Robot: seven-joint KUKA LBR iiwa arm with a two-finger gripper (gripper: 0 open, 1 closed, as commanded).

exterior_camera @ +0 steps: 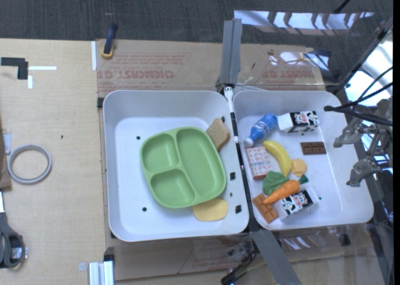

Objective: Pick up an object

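Gripper (pixel 354 155): over right bin's (pixel 350 205) right edge; finger state unclear.
Objects: banana (pixel 277 155), carrot (pixel 281 191), blue bottle (pixel 262 127), milk cartons in right bin.
Left bin (pixel 119 171): green divided plate (pixel 182 166).

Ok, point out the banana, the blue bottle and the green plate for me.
banana (pixel 279 155): camera view, middle of its yellow curve.
blue bottle (pixel 262 127): camera view, on its blue body.
green plate (pixel 182 167): camera view, on the ridge between its compartments.

Bright, even overhead light, soft shadows inside both bins (pixel 119 171), blown-out glare at the upper right, overall slightly soft focus.
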